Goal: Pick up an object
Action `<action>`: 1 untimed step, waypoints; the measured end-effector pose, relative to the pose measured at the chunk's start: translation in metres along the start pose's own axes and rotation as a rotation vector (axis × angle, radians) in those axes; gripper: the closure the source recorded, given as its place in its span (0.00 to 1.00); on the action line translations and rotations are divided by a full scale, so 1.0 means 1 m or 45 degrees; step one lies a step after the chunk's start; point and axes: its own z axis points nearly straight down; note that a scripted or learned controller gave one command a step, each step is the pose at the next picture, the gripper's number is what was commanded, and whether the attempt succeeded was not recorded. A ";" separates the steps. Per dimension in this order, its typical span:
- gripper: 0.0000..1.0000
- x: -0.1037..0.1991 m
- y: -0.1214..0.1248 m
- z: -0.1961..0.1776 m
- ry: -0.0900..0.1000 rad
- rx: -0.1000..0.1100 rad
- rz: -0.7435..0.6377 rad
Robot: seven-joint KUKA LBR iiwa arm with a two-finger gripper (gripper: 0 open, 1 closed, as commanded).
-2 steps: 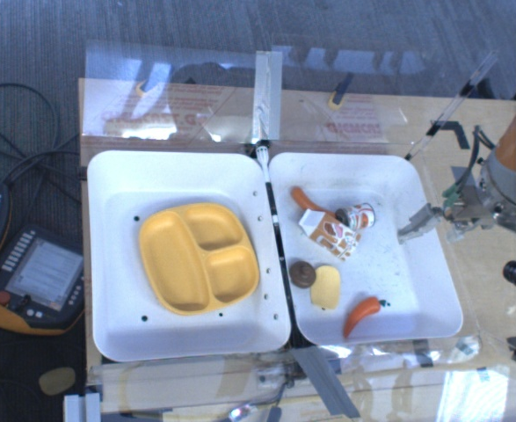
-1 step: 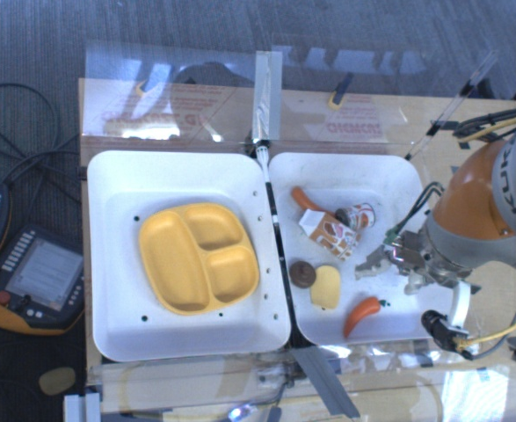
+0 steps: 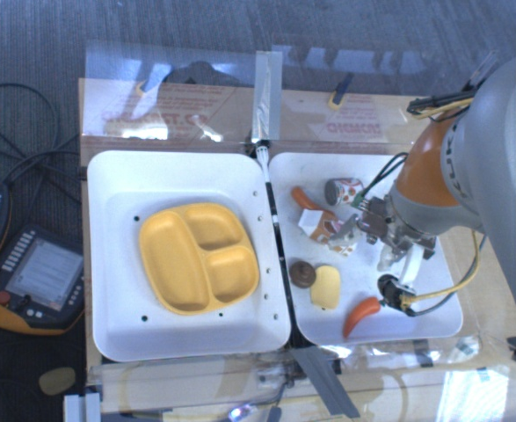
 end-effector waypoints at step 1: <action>0.00 0.053 0.066 0.024 -0.003 -0.010 0.335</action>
